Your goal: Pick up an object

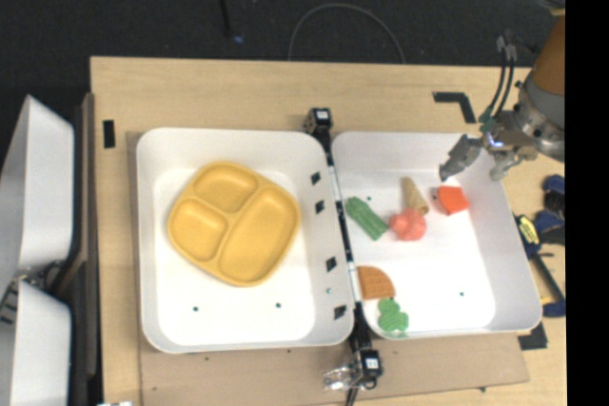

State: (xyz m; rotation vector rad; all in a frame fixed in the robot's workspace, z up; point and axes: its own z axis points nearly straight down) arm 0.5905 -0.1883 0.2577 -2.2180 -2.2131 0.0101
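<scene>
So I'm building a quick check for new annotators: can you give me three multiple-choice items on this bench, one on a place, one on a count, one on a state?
1. Where does the yellow divided plate lie?
A. In the left bin
B. In the right bin
C. On the bare bench

2. How many compartments does the plate have?
A. Two
B. Three
C. Five

3. How does the gripper stand relative to the orange block?
A. Clamped on it
B. Above and apart from it, with nothing between its fingers
C. Pressing it against the green piece

Answers:
1 A, since the plate rests on the floor of the left bin.
2 B, since ridges split it into two small sections and one large.
3 B, since the open fingers hang over the right bin near its far edge, with white floor showing between them and the block.
</scene>
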